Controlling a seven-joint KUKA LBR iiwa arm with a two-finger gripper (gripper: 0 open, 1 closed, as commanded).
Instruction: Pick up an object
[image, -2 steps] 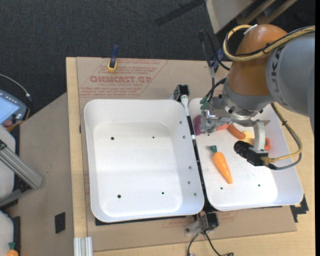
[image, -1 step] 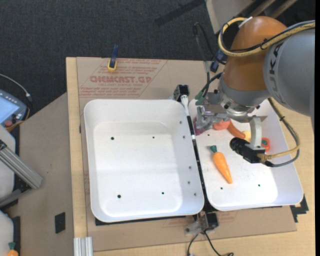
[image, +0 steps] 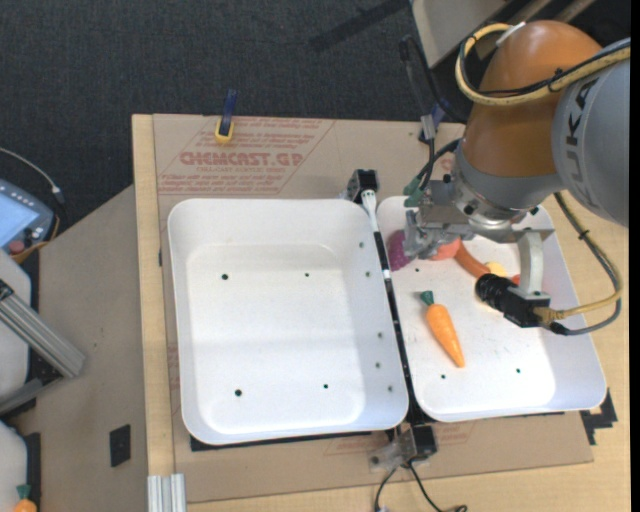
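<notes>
Two white bins (image: 270, 420) sit on brown board (image: 250, 150) over dark carpet (image: 100, 60); fingers' (image: 425, 240) state unclear.

toy carrot (image: 444, 332) in right bin (image: 560, 385), end effector (image: 428, 243) nearby

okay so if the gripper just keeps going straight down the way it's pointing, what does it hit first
Most likely the purple object at the far-left corner of the right bin, which lies just under the gripper. Depth is hard to judge from above, so it might land beside it on the bin floor. The carrot is off that line.
</notes>
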